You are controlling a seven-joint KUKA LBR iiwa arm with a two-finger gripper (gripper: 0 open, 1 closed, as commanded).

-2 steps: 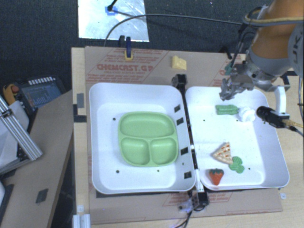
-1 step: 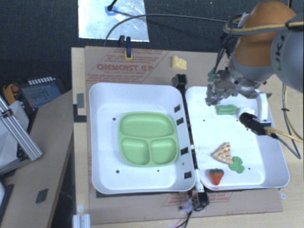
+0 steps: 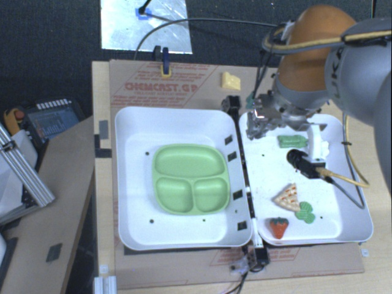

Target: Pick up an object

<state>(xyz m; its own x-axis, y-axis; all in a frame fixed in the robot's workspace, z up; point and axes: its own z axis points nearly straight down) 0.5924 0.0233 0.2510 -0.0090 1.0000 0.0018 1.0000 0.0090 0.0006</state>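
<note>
Two shallow white bins stand side by side on the table, seen from above at a slant. The left bin holds a pale green divided plate with three compartments, lying flat near the bin's middle. The right bin holds the loose things that may be picked. In it we see a flat green piece in the far half and a pizza slice nearer the front. A small dark green leafy piece lies just beside the slice on its right. A red strawberry with a green top lies at the front edge, close to the wall between the bins. The grey arm, with its orange band, reaches in from the right. The hand hangs over the far left corner of the right bin, left of the flat green piece and apart from it. We cannot tell whether the hand is open or closed. A yellow wedge lies outside the bins on the brown cardboard sheet behind them.
</note>
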